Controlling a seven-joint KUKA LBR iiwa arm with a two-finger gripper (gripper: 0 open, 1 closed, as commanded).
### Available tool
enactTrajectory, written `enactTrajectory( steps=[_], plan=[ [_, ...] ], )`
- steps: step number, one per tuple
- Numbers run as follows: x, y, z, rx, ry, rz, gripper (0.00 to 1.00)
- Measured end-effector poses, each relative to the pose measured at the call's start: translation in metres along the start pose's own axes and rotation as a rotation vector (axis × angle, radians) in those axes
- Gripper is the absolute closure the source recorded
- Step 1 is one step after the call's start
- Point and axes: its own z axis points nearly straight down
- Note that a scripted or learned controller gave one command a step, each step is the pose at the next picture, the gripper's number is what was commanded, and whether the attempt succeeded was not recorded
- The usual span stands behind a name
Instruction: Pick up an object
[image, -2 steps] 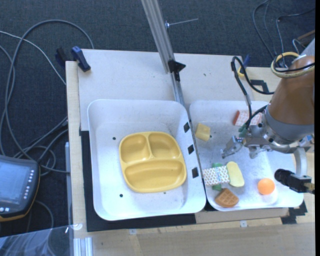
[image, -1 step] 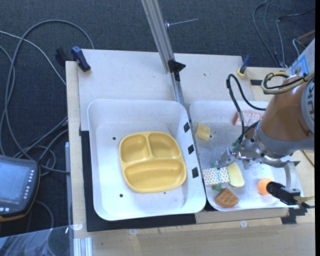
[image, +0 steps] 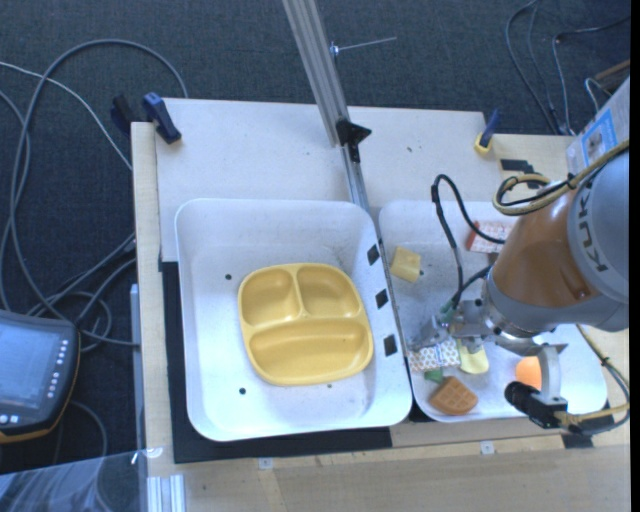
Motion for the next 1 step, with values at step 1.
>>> enactTrajectory(
  steps=[1],
  plan=[
    [-0.0002, 0.0054, -0.0173, -0.019, -0.002, -0.002, 1.0]
  ],
)
